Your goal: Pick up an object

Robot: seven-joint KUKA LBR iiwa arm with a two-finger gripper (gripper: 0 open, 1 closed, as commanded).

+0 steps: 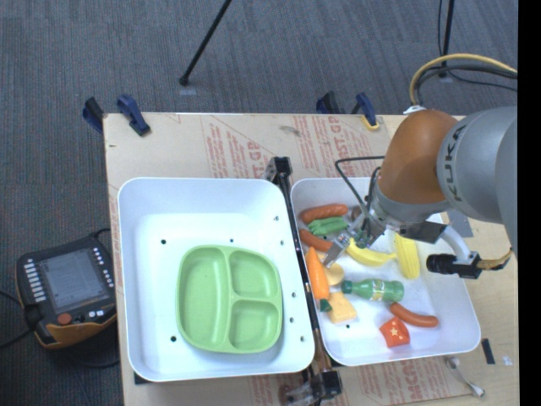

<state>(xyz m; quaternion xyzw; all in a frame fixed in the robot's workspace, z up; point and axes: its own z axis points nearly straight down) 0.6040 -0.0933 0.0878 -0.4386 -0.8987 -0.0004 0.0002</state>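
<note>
counter of bare plywood carries two white bins side by side; the left bin holds a green divided plate, the right bin a heap of toy food. the grey arm reaches into the right bin, its hand low among a yellow banana, corn cob, carrot, green bottle and sausage. fingers slightly spread, nothing visibly pinched.
</note>
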